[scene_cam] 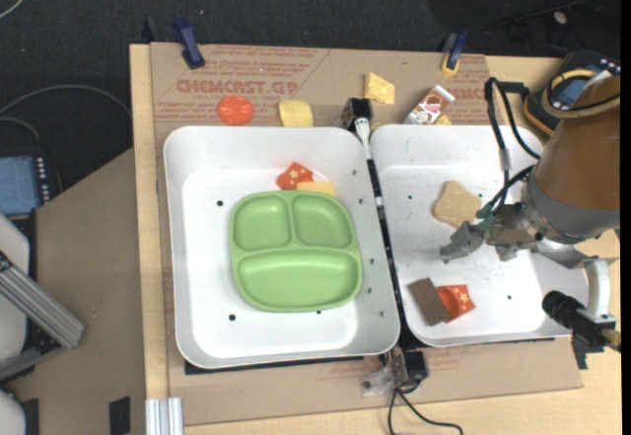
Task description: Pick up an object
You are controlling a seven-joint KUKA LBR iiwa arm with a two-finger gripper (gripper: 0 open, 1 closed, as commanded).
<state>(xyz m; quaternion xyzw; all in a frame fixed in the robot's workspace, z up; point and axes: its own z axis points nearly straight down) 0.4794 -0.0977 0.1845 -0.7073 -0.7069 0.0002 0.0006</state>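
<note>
Nearest the camera, in the right bin, a small brown block lies flat beside a red piece with a yellow mark; the two touch, close to the bin's front edge. Just beyond them my fingers hang low over the bare white floor of this bin, reaching in from the right with my grey wrist and the orange band behind. They stand apart, and I see nothing between them. A little past their tips, toward the back of the bin, lies the tan, bread-shaped slice, close to me but not touching.

In the left bin sits a green divided plate, flat, with three compartments. At its far rim, touching it or nearly so, rest a small red piece with a star and a pale yellow piece, side by side.

Farther off, behind both bins on the cardboard-covered tabletop, lie an orange round thing, a pale yellow block, a yellow wedge like cheese and a small red-and-white box. A black clip sits where the two bins meet at the back. Two blue clamps grip the far edge of the cardboard.
</note>
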